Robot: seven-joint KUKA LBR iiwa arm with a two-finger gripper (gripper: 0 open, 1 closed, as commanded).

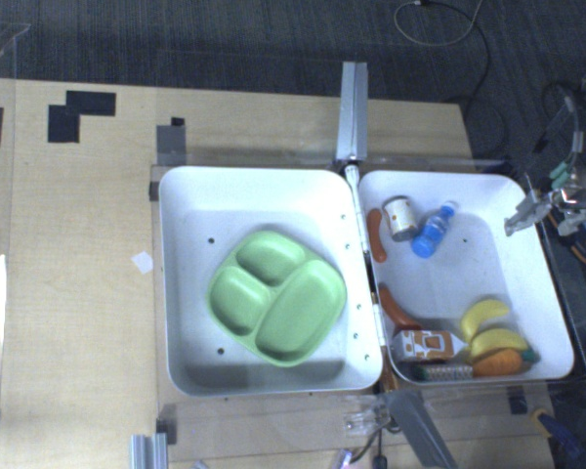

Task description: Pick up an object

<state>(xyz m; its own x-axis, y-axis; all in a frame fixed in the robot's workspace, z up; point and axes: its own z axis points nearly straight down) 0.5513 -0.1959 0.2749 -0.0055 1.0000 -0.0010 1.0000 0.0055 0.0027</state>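
Observation:
The right bin (503, 262) holds several small objects. A silver can (400, 217) lies near its far left corner, with a blue bottle (431, 232) beside it. A reddish sausage (375, 235) rests along the left wall and another sausage (398, 311) lies lower down. At the near edge are a brown and white carton (428, 345), two yellow bananas (490, 326) and an orange carrot (498, 362). My gripper (542, 208) hovers at the right bin's far right rim, apart from all the objects and with nothing visibly in it.
The left bin (190, 262) holds a green divided plate (278, 295). A metal post (353, 115) stands between the bins at the back. Cables lie on the dark floor behind the bench. The wooden bench top (68, 262) stretches out to the left.

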